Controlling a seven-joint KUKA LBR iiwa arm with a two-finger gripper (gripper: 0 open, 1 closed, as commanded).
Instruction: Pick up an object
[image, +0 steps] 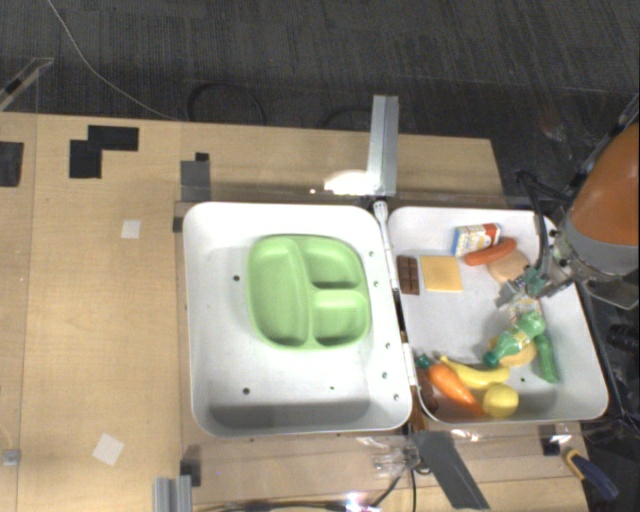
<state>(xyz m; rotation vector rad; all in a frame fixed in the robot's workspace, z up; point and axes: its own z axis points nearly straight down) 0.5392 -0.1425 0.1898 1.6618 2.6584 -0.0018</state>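
You had the gripper (528, 287) low in the right bin (590, 395), its tip just at twelve o'clock of a green-and-yellow toy (517, 340); you could not tell how its jaws stood. At six o'clock of it lay a banana (478, 375), a carrot (448, 381) and a lemon (501, 401), crowded together. A sausage (490, 253), a small carton (473, 237) and a cheese slice (441, 273) sat toward ten o'clock. The left bin (215, 395) held a green divided tray (305, 290).
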